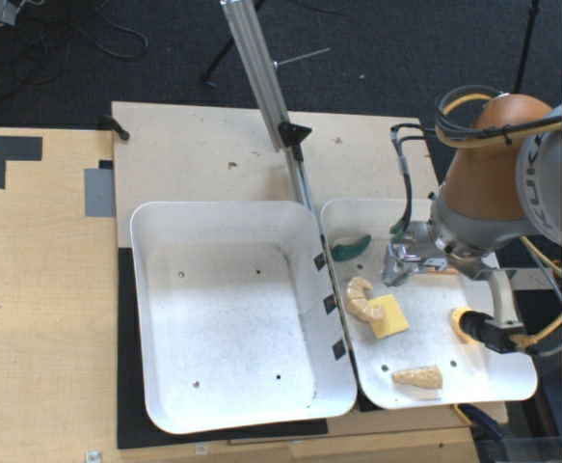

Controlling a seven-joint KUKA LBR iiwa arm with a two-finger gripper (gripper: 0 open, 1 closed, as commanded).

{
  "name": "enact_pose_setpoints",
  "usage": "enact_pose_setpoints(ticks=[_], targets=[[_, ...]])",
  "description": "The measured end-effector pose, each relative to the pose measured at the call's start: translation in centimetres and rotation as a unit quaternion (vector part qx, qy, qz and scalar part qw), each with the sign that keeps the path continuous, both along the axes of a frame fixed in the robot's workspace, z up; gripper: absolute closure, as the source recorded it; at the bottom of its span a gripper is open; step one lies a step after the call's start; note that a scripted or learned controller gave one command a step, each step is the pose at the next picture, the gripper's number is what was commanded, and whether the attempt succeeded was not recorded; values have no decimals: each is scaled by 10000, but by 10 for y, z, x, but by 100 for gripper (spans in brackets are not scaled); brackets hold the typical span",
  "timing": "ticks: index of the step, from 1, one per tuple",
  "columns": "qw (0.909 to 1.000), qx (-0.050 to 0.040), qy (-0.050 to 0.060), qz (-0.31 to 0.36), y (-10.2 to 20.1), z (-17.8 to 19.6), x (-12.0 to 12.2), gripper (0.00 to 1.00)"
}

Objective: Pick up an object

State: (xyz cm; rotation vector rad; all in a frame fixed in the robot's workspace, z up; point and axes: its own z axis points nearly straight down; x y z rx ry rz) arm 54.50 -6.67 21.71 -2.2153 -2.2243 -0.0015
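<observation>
The yellow block [389, 316] lies in the right bin [512, 384], just below and slightly left of the hand [399, 264], touching a pale curved piece [360, 300] on its left. The hand hangs low over the bin with nothing between its fingers; how wide they stand cannot be told. A green piece [350, 247] sits to the hand's left, a tan lump [417, 378] farther below.

One fixed camera above the bench

It looks down at a slant on both white bins [232, 316], the arm [497, 177] entering from the right.
</observation>
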Motion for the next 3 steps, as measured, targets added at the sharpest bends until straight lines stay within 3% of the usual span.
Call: enact_pose_setpoints(ticks=[2,3], targets=[[10000,-2,7,1,93,-6,37,100],[10000,-3,-3,-4,133,9,62,100]])
